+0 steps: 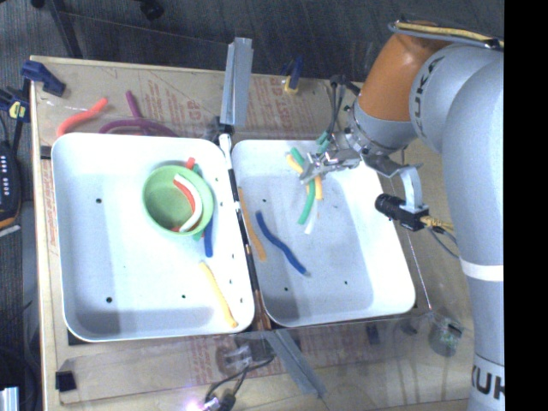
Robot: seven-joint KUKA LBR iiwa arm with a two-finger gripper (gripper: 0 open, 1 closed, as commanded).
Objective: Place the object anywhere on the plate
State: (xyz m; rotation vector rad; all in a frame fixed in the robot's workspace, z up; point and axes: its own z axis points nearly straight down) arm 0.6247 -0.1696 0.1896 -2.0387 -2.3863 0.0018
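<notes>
The arm (445,92) enters from three o'clock and bends over the upper edge of the right bin (377,289). Its pincer (318,166) sits low at the bin's twelve o'clock area, among a cluster of thin sticks; whether it is open or closed cannot be told from this angle, and no item can be confirmed between its tips. A green stick (306,210) runs from just under the pincer toward six o'clock, with a yellow stick (318,188) beside it. A blue stick (279,244) lies slantwise near the centre of the right bin, well apart from the pincer. An orange stick (250,226) lies along the bin's nine o'clock wall. In the left bin (86,298), a green plate (163,199) rests toward the two o'clock quarter, carrying a red curved piece (186,188) and a white curved piece (195,205). A blue stick (207,241) touches the plate at its five o'clock edge. A yellow stick (218,292) lies toward the left bin's five o'clock corner. The tabletop (171,84) also carries red and purple cords beyond the left bin's twelve o'clock edge.
</notes>
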